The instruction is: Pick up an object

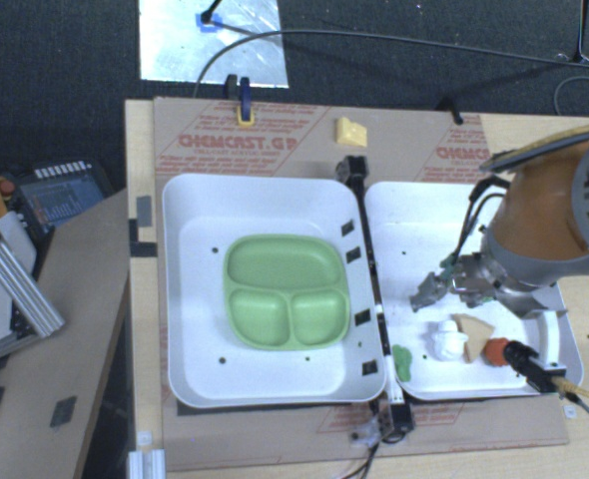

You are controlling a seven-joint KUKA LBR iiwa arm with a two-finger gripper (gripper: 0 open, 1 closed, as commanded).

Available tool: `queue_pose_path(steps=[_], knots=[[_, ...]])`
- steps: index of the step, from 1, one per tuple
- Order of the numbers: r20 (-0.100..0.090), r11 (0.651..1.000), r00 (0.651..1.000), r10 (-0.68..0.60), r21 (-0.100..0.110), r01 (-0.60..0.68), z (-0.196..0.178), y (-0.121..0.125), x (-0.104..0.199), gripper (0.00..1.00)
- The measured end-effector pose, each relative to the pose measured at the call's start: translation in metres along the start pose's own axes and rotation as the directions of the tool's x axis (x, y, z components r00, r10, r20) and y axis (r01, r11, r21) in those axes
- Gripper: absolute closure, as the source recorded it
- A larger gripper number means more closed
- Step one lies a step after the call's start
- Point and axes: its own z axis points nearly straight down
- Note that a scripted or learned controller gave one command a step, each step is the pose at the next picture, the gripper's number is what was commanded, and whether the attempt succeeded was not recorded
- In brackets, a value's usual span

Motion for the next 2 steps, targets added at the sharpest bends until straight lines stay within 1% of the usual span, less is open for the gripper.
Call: queue_pose_path(steps=[1, 2], knots=[[0.001, 1.000, 1.000, 0.001, 0.000, -0.001, 0.054, -0.003, -0.010, 0.00], [0.002, 1.000, 1.000, -0.001, -0.007, 0.001, 0.041, -0.001, -0.010, 1.00]])
